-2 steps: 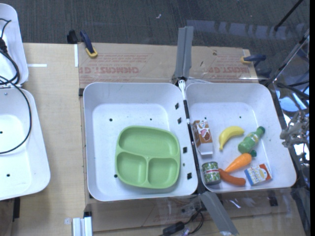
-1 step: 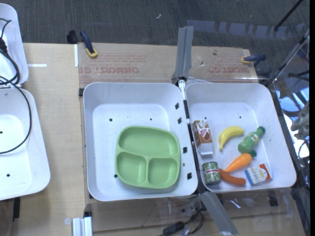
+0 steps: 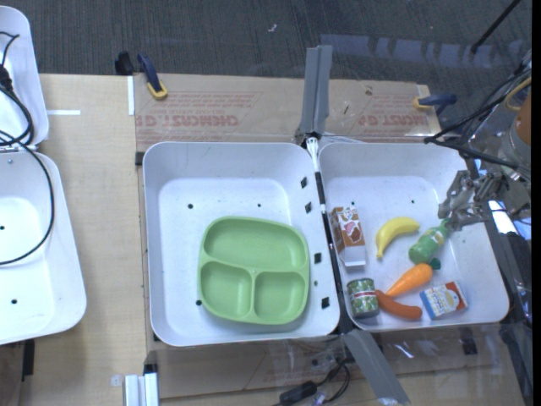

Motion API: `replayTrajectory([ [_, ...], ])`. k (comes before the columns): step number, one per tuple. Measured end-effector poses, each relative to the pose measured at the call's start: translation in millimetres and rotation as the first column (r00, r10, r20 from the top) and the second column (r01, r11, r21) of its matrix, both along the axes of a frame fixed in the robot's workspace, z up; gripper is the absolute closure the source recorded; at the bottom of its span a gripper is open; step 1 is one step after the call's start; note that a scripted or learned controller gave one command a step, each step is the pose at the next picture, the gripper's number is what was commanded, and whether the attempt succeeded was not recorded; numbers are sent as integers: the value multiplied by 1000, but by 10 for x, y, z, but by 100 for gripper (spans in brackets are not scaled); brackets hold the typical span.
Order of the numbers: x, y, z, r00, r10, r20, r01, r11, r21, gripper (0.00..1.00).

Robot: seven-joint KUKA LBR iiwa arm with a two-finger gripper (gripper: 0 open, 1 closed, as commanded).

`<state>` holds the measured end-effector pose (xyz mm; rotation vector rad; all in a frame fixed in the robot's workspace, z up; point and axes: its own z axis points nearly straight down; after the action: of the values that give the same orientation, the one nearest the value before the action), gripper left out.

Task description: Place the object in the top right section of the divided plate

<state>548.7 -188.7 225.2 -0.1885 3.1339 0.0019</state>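
The tool [image 3: 459,203] hovers beside the green bottle [image 3: 428,244] — grip state unclear; crowded banana [image 3: 396,232] risks a mis-grab.

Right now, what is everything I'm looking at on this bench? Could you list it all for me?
divided plate: one, light green, three sections, in the left bin
left bin: one, white, shallow
right bin: one, white, beside the left bin
carton: one, brown and white, left side of the right bin
banana: one, yellow, middle of the right bin
bottle: one, green, right of the banana, just below the gripper
carrot: one, orange, below the bottle
can: one, green label, front left of the right bin
sausage: one, reddish orange, beside the can
small box: one, white, blue and orange, front right of the right bin
gripper: one, metal, over the right bin's right side
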Motion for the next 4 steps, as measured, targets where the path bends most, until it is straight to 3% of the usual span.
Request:
replayTrajectory([
  [1,398,718,-201,999,-52,1,52,999,0,100],
  [2,769,1384,551,998,65,4,-65,998,-1,100],
  [3,65,163,942,945,326,3,-326,945,-3,100],
  [4,-383,-326,-548,719,695,0,-695,719,0,100],
])
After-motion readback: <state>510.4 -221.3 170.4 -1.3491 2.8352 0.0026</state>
